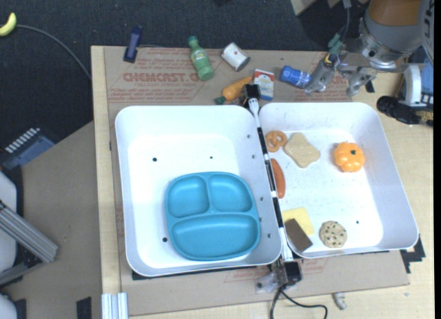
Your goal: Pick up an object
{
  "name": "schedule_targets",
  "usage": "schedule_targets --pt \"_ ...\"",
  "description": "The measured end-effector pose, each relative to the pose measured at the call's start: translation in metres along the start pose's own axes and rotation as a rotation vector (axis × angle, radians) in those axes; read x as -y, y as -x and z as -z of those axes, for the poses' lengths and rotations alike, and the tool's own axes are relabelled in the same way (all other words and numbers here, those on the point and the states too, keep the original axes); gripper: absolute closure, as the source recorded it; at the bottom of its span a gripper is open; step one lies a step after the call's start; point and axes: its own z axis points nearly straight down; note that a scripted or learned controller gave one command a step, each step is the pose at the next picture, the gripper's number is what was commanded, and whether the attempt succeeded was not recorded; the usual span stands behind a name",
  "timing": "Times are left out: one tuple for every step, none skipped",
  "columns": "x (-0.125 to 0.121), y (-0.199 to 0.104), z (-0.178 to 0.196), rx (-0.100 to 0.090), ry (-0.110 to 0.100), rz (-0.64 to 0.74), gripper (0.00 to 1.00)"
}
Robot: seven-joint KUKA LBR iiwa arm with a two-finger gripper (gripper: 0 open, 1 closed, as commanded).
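You are looking at a right-hand shallow white bin (386,173) holding the candidate objects: a small orange pumpkin-shaped toy (349,156) is sitting near the far right wall, stem end up, with no clear long axis. Beside it to the left a tan slice of toy bread (302,150) is lying flat, and a small brown pretzel (275,140) is resting next to that. A reddish sausage-shaped toy (278,177) is lying against the divider wall, its long axis running near-to-far along that wall. Toward the near edge a round speckled cookie (333,233) is lying flat, with a yellow cheese-like block (297,218) and a dark brown flat piece (299,235) just beside it. The left-hand white bin (138,173) is carrying a blue three-compartment plastic plate (211,215). Both bins are sitting on a tan cardboard-covered bench (165,76) printed with red lettering, where a green bottle (201,59), a blue crushed can (295,76) and a small white-and-red carton (263,83) are lying loose behind the bins. Dark carpet (83,7) is surrounding the bench. The two-finger gripper (337,76) is hanging above the far rim of the right bin, and its metal fingers (321,78) are standing apart with nothing between them.
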Motion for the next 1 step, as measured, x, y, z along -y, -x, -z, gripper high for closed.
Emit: schedule_targets --pt "-0.0013 0.0557 -0.1799 0.003 0.003 -0.002 0.00"
